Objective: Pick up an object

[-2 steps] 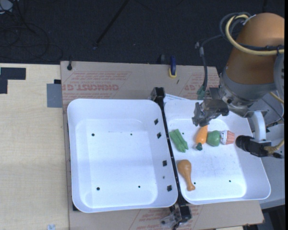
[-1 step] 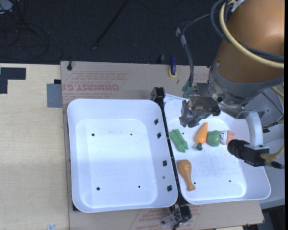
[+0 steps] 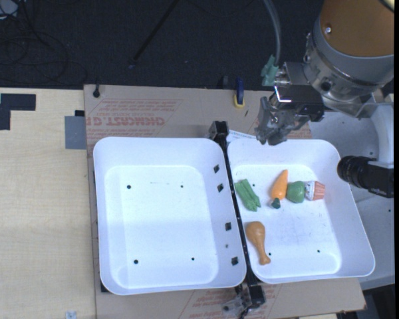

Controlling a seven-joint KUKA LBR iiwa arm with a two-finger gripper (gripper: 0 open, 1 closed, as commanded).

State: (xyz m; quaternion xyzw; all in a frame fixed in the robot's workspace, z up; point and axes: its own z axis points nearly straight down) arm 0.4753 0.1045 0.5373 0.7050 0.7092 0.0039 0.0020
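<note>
Carrot (image 3: 279,185) below pincer (image 3: 274,138), apart

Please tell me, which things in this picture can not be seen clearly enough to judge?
- Gripper: in the camera view it is dark and small over the right bin's far rim; the state of its tips cannot be judged.
- Arm: its upper part is cut off by the top edge.
- Green round toy: it lies against the orange carrot and a small red and white piece; whether these are joined is too small to tell.
</note>
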